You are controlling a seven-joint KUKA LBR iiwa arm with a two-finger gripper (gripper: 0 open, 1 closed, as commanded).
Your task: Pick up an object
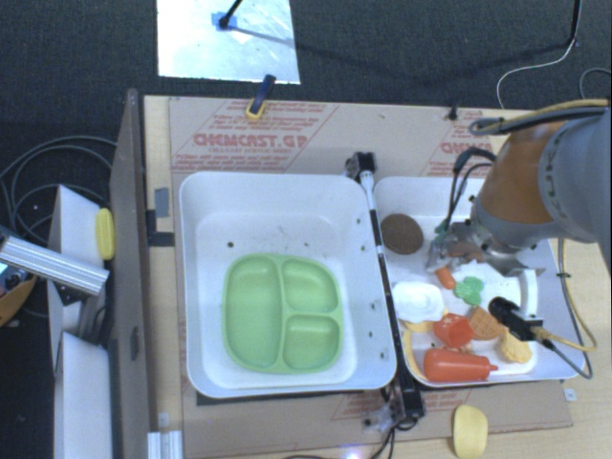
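Target looks like the small orange piece (446, 278) in the right bin (550, 376), mid-pile, just left of the green piece (469, 290). My gripper (449, 253) sits low right over it, touching or nearly so. Can't tell how the gripper is set; the wrist hides it. Step: descent onto the pick, I'd say. Next: clamp, then lift straight up, clear of the white piece (418, 300) and brown disc (402, 233).

Bench (287, 127) carries two white bins side by side: left bin (206, 285), right bin (426, 194). A yellow object (469, 430) lies on the bench just below the right bin.
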